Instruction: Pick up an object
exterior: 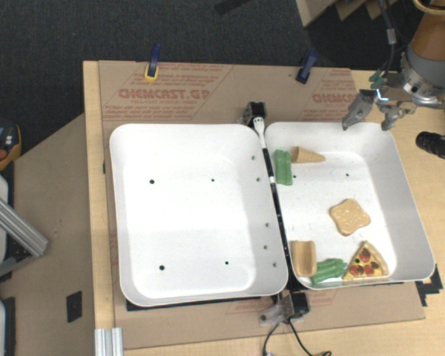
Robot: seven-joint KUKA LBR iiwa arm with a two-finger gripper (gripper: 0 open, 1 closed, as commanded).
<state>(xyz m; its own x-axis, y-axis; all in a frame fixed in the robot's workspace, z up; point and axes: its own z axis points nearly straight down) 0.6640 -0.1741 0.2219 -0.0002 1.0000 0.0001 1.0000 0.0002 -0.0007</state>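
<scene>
I see my gripper [371,115] up at the far right, hovering over the back rim of the right bin [408,206]. Its fingers [354,117] are spread wide, nothing between them. Orange band of the arm [432,32] sits above it at the top right corner.

All pickable stuff is in the right bin, well apart from the gripper:
- green block [283,167], upright along the left wall, near the divider
- tan cone piece [306,155], just beside the green block's top end
- toast slice [349,216], mid-bin, alone
- tan bread piece [303,257], front left corner
- green pepper-like item [328,271], touching or just beside the bread piece
- pizza slice [367,262], front, just beside the green item

Left bin [133,221] shows bare white floor with a few dark dots. Both bins rest on a cardboard sheet [208,87] on the table [52,199], clamped at the back by a blue clip [153,63].
</scene>
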